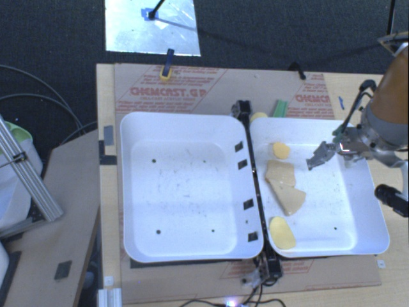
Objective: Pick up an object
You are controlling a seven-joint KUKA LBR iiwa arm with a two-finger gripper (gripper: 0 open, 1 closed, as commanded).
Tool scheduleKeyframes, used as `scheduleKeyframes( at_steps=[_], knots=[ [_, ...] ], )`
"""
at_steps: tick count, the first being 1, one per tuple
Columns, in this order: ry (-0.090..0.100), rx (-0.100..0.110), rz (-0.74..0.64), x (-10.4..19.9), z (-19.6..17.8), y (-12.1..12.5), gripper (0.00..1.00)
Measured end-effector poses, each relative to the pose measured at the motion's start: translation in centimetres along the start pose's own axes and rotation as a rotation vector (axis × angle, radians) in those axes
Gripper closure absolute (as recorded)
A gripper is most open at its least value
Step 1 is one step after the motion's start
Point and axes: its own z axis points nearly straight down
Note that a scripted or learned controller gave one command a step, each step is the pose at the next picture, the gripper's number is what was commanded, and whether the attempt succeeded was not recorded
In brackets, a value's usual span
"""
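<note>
The right bin (pixel 364 235) holds several pale items. A small round yellow piece (pixel 280 149) lies near its back left. Two beige wedge-like pieces sit below it, one (pixel 280 173) overlapping the other (pixel 291 201). A yellow oval piece (pixel 282 233) rests at the front left corner. My gripper (pixel 318 157) hangs over the middle of the right bin, pointing down-left, to the right of the round yellow piece and the upper beige piece. I see nothing held in it. The grey arm with its orange band (pixel 390 101) comes in from the right.
The left bin (pixel 137 171) stands beside the right one, with black clips (pixel 243 165) along the shared edge. Behind the bins lie a green block (pixel 280 108) and a small yellow item (pixel 258 116) on the cardboard. A metal plate (pixel 152 18) lies further back.
</note>
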Motion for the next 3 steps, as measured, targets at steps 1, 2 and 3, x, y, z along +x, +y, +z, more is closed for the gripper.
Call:
scheduleKeyframes(
  at_steps=[1, 2, 3],
  knots=[
    [0.004, 0.015, 0.0, 2.8, 14.7, -2.4, 0.0],
    [0.0, -0.001, -0.002, 3.6, 16.3, -0.4, 0.0],
    [0.002, -0.013, -0.01, 10.5, 5.5, 3.8, 0.0]
  ],
)
